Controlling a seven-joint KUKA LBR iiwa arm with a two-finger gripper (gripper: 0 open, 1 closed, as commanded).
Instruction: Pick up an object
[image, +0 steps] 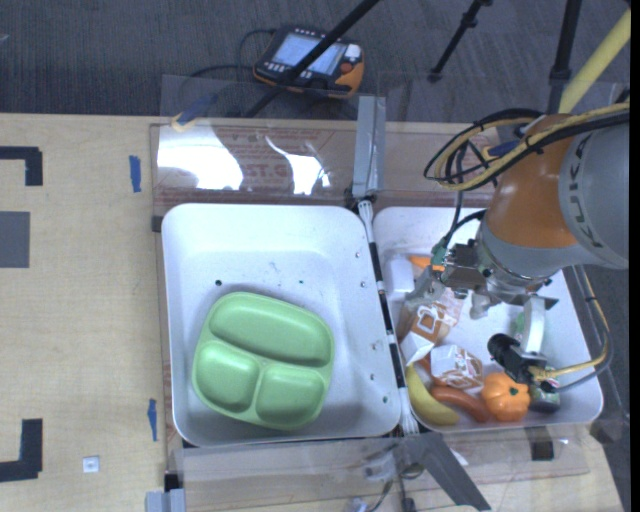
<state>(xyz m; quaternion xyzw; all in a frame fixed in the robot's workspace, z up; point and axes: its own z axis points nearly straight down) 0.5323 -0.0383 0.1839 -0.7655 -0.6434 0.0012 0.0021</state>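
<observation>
Toys fill the right bin (585, 330): a banana (428, 396), an orange pumpkin (505, 396) and snack packets (432, 322). The gripper (455, 285) sits low just above the packets. I cannot tell if it holds anything. Nothing looks lifted yet.

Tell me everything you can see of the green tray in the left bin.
The green tray is pale green and looks like smooth moulded plastic, with rounded corners. It has three hollows: one long one along the far side and two smaller ones on the near side. It lies flat, right side up, turned at a slight angle, in the near part of the left bin, resting on the bin floor. Its hollows hold nothing visible. No other item touches it; the gripper is over the right bin.
</observation>
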